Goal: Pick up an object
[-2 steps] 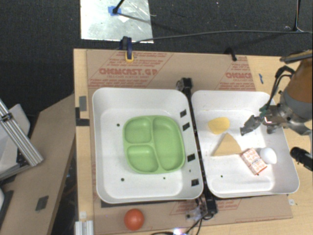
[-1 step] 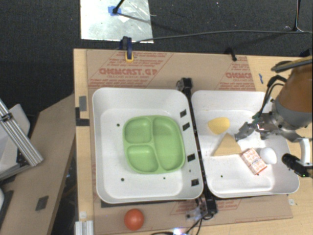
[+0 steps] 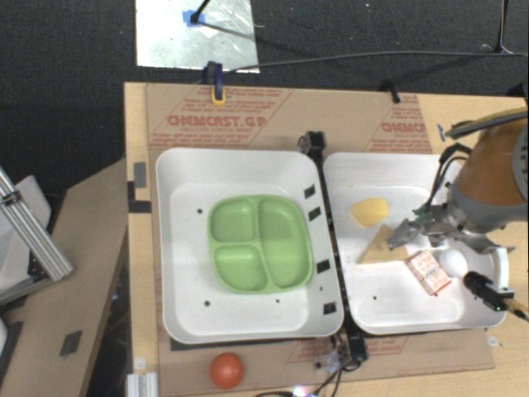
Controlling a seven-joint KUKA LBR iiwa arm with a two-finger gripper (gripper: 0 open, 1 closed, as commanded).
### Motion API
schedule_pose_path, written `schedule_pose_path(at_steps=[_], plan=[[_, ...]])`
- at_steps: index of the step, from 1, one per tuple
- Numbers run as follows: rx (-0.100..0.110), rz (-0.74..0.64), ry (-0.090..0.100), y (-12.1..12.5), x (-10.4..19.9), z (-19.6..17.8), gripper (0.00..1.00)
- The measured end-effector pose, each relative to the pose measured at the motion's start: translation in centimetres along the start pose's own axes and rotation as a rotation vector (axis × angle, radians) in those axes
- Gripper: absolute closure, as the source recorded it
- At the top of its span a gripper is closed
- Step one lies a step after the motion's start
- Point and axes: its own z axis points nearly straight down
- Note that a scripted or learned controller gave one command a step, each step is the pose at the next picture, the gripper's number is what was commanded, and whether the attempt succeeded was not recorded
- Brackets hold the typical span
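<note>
Your gripper [image 3: 413, 231] is hovering in the right bin [image 3: 388, 317], jaws unreadable, as the small carton [image 3: 429, 272] at its 5 o'clock is looking light, stiff, best pinched across its narrow sides.

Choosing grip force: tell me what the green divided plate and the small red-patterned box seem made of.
Green divided plate: likely molded plastic, matte with a soft sheen and rounded compartment walls. Red-patterned box: probably printed cardboard, with flat faces and crisp edges; too small to be certain.

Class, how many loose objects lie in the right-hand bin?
4: a yellow piece at upper left, a tan wedge below it, a red-patterned box and a white egg beside the arm, which may hide more.
</note>
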Motion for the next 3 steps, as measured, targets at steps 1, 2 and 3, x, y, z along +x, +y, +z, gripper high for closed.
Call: schedule_pose_path(at_steps=[1,2,3], plan=[[-0.005,0.000,0.002,0.3,0.0,2.6,0.00],[-0.019,0.000,-0.003,0.6,0.0,1.3,1.00],[-0.008,-0.001,-0.003,0.3,-0.5,-5.0,1.00]])
